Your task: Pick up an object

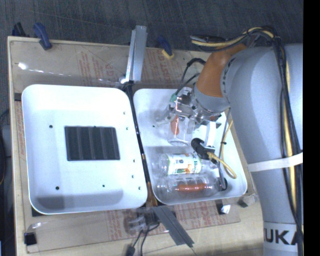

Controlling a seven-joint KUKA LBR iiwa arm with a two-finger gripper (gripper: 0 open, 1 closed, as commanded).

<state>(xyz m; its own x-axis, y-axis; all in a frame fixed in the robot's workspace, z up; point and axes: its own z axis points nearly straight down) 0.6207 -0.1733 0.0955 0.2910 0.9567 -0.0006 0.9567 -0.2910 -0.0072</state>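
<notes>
Two-finger gripper low in the right shallow white bin — finger state indeterminate — above a clear plastic bottle with green-white label.

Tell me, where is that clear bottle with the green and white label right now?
The clear bottle lies on its side in the right-hand bin, toward its near edge. It sits just below the gripper, with another clear bottle lying beside it nearer the rim.

- A robotics lab test cell: a grey industrial arm leans over a plywood counter.
- Two white bins sit fixed side by side, with blue clamps gripping the board's edge.
- Loose cables trail about.
</notes>
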